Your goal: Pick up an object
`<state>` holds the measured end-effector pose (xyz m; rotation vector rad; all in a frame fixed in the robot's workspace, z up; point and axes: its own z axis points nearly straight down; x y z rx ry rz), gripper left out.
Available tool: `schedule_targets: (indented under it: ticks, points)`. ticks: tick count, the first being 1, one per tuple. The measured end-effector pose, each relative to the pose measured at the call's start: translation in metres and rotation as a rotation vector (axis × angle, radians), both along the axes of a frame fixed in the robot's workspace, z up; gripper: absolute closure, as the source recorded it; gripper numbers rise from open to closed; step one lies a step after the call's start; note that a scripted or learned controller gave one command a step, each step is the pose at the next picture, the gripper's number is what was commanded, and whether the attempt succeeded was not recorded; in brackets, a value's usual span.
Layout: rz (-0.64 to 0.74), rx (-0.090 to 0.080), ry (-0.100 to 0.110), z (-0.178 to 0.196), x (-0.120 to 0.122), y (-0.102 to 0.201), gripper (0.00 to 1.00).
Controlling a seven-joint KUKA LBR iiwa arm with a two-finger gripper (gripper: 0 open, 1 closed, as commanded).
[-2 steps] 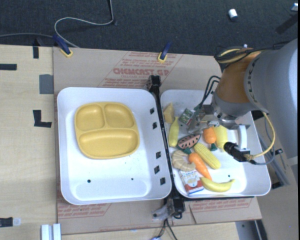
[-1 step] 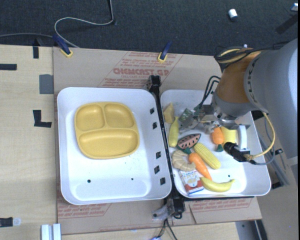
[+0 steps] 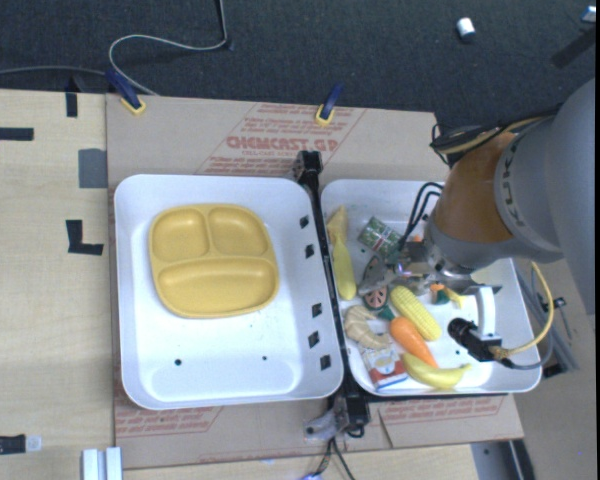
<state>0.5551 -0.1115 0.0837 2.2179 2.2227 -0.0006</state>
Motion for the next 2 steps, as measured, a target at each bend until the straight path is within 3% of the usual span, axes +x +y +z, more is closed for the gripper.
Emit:
schedule_targets:
  ticks: [1, 2]
  points:
    - [0.002, 0.002, 0.003, 0.007, 0.001, 0.001, 1.0]
    - [0.002, 0.003, 0.007, 0.098, -0.059, 0.054, 1.0]
